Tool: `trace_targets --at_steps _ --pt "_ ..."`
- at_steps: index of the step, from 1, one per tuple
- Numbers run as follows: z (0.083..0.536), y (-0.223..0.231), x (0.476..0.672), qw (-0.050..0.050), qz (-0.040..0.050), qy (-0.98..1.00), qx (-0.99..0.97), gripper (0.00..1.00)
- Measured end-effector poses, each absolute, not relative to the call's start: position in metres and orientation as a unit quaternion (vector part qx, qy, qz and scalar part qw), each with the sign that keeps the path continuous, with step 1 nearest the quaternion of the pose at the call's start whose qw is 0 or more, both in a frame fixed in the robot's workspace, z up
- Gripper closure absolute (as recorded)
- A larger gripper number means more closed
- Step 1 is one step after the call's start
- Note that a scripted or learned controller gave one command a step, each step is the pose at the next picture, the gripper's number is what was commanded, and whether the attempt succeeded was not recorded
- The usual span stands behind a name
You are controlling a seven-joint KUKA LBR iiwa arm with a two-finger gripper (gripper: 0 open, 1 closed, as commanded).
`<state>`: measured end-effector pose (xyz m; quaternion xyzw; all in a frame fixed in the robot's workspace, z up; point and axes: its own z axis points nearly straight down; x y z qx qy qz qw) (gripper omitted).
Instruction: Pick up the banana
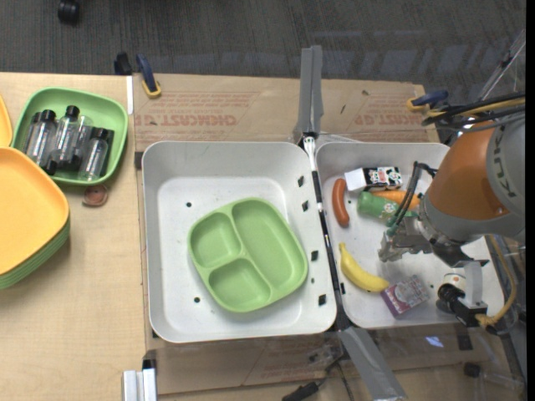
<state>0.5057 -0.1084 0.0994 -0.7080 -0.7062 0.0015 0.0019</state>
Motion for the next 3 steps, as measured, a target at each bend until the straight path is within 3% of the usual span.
trace_targets --at_steps 3 --pt "0.124 -0.112 0.504 0.004 0.0038 -0.702 -0.712 1.0"
